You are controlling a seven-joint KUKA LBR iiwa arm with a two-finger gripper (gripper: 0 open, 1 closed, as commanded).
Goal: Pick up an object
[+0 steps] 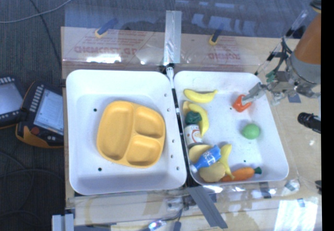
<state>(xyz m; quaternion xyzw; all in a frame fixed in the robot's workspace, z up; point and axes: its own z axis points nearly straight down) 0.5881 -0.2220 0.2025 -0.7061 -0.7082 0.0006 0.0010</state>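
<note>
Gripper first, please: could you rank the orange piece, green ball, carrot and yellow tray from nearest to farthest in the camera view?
From the gripper:
1. Orange piece, right beside it.
2. Green ball, mid right bin.
3. Carrot, right bin's front edge.
4. Yellow tray, left bin.

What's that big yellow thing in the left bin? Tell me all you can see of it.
The yellow tray is a rounded, plastic-looking divided plate with three shallow compartments: one large on the view's left side, two smaller on its right. It lies flat and face up, turned slightly askew, near the middle of the left bin. It rests on the bin's floor, apart from the walls, and nothing lies in it or touches it.
</note>
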